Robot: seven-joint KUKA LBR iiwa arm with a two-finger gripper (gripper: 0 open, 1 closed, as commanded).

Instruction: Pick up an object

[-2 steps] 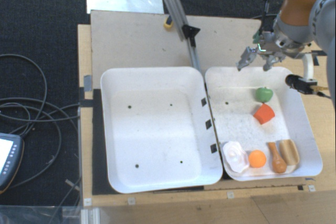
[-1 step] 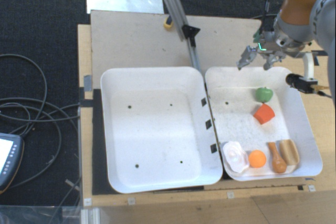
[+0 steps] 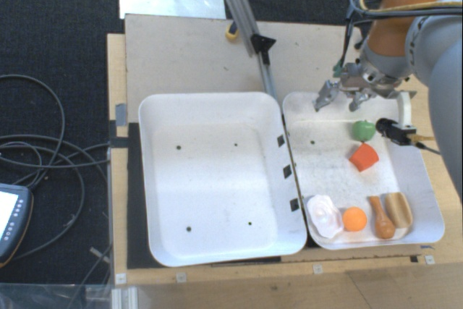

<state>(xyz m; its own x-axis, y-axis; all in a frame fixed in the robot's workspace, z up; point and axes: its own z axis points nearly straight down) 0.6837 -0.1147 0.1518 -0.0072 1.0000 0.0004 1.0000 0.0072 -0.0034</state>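
1. Pale board tabletop point(image 3: 188, 54) over dark carpet, carrying two shallow white bins side by side: left bin point(image 3: 210, 177) and right bin point(image 3: 318, 155).
2. Landmark: red block point(image 3: 364, 156), lying tilted near the middle of the right bin.
3. Just beyond the red block, toward the far rim: green rounded thing point(image 3: 364, 129), close but not touching.
4. Nearer the camera than the red block, by the near rim: orange ball point(image 3: 354, 219), with a white lumpy thing point(image 3: 323, 216) just beside it on the left-bin side.
5. Nearer than the red block and slightly to the other side: brown wooden piece point(image 3: 381, 221) and tan bun-like piece point(image 3: 397, 208), pressed together.
6. Farther than the red block, past the green thing, above the far rim: pincer point(image 3: 341, 99), fingers spread, released, nothing between them.
7. Beyond the red block, on the side away from the left bin: grey arm point(image 3: 438, 40), orange band above the wrist.
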